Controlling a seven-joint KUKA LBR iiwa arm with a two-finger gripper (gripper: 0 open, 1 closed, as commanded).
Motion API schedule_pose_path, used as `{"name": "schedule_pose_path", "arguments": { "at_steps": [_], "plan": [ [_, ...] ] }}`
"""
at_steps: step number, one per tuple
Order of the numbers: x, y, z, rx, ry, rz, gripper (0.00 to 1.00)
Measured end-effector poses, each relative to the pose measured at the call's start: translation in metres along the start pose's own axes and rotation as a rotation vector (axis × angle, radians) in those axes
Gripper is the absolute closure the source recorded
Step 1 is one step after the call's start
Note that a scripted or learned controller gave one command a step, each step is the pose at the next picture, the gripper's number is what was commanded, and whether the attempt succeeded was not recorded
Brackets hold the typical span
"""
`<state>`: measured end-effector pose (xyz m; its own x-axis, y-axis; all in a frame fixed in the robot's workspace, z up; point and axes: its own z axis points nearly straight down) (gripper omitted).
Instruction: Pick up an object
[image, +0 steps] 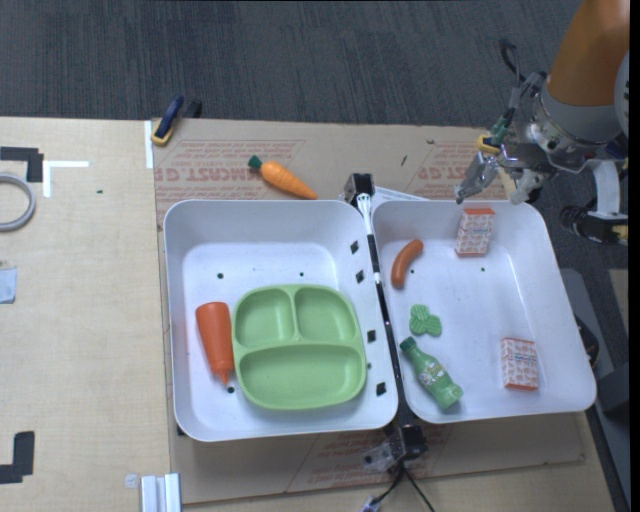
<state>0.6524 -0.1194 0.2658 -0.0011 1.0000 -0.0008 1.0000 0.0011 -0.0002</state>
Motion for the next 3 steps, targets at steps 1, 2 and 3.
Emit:
{"name": "schedule_pose_path", "arguments": {
  "at_steps": [1, 2, 3],
  "plan": [
    [0.028, 0.000, 0.174, 0.000, 0.000, 0.030, 0.00],
    [0.027, 0.001, 0.164, 0.000, 0.000, 0.033, 1.00],
    [0.052, 0.001, -0.125, -0.001, -0.001, -0.171, 1.00]
  ]
}}
